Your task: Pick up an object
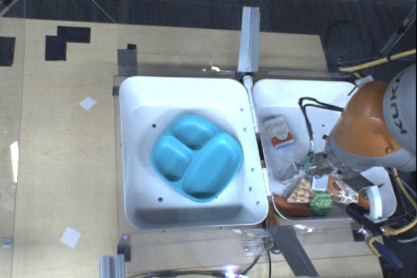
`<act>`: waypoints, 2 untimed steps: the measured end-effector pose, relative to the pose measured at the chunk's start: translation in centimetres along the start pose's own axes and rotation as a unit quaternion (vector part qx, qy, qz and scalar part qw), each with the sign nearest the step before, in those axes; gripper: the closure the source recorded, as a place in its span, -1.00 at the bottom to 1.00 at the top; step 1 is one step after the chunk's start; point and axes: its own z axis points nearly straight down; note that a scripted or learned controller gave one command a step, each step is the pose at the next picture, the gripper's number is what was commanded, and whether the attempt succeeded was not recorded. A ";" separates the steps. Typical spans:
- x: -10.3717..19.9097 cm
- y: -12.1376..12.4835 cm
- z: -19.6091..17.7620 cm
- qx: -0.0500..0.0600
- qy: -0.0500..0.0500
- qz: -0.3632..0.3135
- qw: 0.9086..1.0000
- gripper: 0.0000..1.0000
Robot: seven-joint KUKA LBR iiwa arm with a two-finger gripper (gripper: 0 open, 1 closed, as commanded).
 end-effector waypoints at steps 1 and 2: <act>-5.9 -1.1 0.1 -0.001 -0.001 0.092 0.996 -1.00; -1.9 9.3 -0.2 0.003 0.002 -0.040 0.999 -1.00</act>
